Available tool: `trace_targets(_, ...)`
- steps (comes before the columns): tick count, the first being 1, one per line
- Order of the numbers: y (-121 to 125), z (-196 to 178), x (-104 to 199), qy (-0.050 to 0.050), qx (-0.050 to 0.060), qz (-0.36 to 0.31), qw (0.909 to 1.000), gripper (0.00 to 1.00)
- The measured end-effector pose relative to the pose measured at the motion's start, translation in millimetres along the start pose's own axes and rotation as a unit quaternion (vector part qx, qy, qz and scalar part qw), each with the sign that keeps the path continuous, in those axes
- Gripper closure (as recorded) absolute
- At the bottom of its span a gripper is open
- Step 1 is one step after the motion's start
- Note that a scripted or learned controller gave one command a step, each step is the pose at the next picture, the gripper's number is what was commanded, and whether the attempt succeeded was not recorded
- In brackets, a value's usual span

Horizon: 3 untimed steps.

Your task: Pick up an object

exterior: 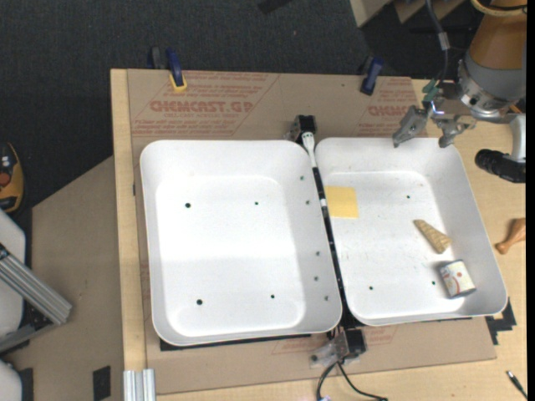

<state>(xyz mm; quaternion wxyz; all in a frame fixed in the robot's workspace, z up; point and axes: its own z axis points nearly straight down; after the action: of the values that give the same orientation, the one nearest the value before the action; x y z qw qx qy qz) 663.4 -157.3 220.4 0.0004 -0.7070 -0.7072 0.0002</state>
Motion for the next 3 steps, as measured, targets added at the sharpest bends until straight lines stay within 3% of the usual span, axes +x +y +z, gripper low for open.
trace_targets(1,0.9,-11.5,0.1,-0.001,-0.002,-0.001,1.0000,1.00)
trace_targets(2,5.3,-102.2,93.6,0.001,-0.007,-0.005,1.0000,1.00)
trace_targets(3,2.1,-62.1,214.1,0.003,0.003,-0.006,1.0000,1.00)
